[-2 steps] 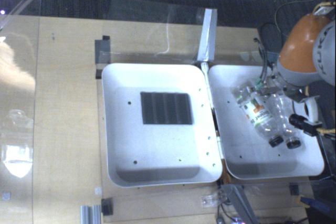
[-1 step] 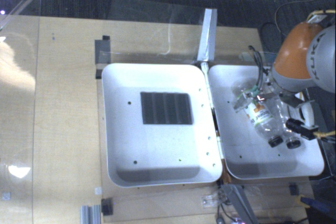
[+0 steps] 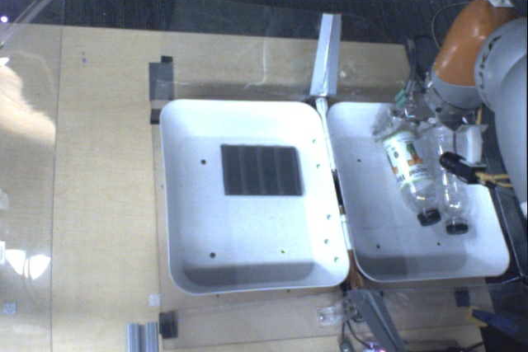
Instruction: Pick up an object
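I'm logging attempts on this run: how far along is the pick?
Done: the arm has reached over the right bin. In hand: nothing that can be confirmed; its end effector sits at the upper end of two clear bottles lying in the bin. Left: a confirmed grasp and lift. The left bin plays no part.

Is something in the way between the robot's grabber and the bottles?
Nothing visible blocks it. Two clear plastic bottles lie side by side in the right bin, one with a green-and-white label, one plain. The gripper is at their upper ends, with no other object between.
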Controlling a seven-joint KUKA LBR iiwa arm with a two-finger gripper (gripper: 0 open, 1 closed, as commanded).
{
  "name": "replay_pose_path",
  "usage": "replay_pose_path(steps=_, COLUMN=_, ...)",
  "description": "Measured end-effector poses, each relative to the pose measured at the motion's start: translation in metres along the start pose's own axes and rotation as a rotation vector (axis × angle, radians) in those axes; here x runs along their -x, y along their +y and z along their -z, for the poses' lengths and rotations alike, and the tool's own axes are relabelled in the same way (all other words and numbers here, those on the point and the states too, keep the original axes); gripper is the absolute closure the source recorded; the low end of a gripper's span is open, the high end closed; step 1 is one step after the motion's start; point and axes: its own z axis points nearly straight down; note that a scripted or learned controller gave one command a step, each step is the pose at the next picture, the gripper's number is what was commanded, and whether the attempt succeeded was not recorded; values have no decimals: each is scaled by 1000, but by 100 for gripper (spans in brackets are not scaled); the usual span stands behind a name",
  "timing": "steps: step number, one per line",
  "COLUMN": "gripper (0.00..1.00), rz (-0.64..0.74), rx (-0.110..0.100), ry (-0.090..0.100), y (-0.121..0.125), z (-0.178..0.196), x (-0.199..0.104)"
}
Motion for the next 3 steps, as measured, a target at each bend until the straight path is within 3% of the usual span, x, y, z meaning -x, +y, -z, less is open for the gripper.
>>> replay_pose_path(steps=1, gripper=0, rz=97, rx=1, ry=4, y=-47, z=-12, x=2)
replay_pose_path(steps=2, gripper=100, rz=99, rx=9, ry=3, y=-44, z=0, x=1)
replay_pose_path(steps=3, gripper=100, rz=228, rx=0, ry=1, y=-40, z=88, x=-51)
